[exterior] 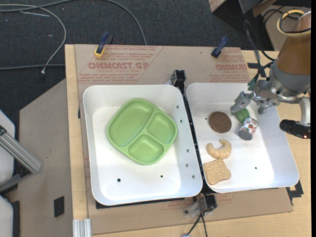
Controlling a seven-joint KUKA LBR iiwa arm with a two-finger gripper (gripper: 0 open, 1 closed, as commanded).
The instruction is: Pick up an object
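My gripper (252, 105) hangs over the far part of the right bin (276, 177), its fingers spread open with nothing between them. A small green object (242, 115) lies just under the left finger (240, 102). Right beside it stands a small grey can with a red and white label (248, 129). To the left of both is a round brown cookie (219, 122). Nearer the front lie a croissant (219, 149) and a square tan cracker (217, 172).
The left bin (98, 181) holds a green divided plate (142, 131). A black clamp (178, 77) sits at the far end of the wall between the bins. Bare bin floor lies at the front right of the right bin.
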